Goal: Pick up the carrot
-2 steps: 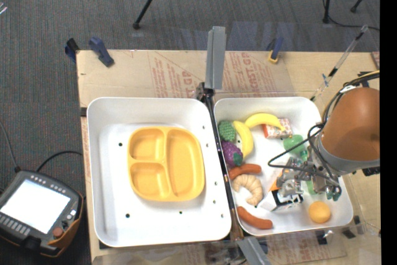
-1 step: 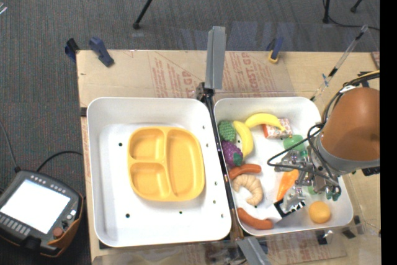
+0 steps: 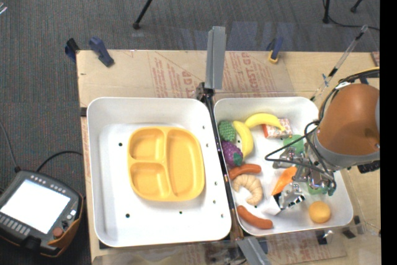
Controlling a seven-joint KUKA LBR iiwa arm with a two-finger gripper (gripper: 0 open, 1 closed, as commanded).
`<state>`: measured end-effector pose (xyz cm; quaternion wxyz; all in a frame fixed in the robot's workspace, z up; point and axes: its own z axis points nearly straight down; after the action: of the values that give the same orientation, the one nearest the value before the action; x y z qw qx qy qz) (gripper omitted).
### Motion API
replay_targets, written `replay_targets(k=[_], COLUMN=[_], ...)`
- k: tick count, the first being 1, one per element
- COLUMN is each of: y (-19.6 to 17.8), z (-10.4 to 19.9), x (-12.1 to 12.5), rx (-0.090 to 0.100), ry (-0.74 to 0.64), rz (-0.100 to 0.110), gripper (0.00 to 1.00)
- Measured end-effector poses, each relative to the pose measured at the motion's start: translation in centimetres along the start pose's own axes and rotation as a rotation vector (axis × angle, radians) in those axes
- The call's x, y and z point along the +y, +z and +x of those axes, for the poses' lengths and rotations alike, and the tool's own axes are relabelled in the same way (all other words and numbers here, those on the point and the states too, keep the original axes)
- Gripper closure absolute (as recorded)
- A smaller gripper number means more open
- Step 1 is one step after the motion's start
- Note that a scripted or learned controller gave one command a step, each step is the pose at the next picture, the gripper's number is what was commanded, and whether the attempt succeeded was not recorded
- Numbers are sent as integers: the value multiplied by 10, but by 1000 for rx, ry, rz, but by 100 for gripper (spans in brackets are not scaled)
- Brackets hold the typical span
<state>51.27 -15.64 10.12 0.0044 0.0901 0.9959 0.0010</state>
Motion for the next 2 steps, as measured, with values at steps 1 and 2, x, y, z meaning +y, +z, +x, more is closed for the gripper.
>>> replay_targets(k=[1, 2], y=[-16, -16], z=[-5, -5], x=[1, 1], rx=[-13, -14], ry=[-5, -6], rz=[1, 0], gripper=[100, 0])
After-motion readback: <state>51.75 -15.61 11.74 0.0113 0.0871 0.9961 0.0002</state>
